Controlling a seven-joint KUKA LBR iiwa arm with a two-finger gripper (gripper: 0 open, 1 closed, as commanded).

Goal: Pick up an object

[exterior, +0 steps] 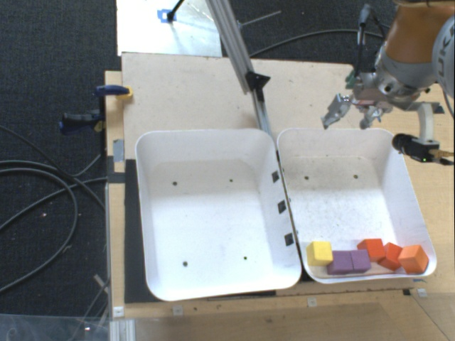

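Several small blocks lie along the near wall of the right bin (409, 190): a yellow cube (319, 253), a purple block (348, 261), a red-orange block (372, 247), a red block (391, 256) and an orange cube (414, 258). My gripper (350, 116) hangs above the far rim of the right bin, well away from the blocks. Its two fingers (333, 113) are spread apart with nothing between them.
The left bin (153, 190) stands beside the right one, sharing a middle wall with black tabs. A slanted metal pole (234, 41) crosses the board behind the bins. A blue-and-yellow clamp (106, 91) grips the board's left edge. Cables lie on the floor at left.
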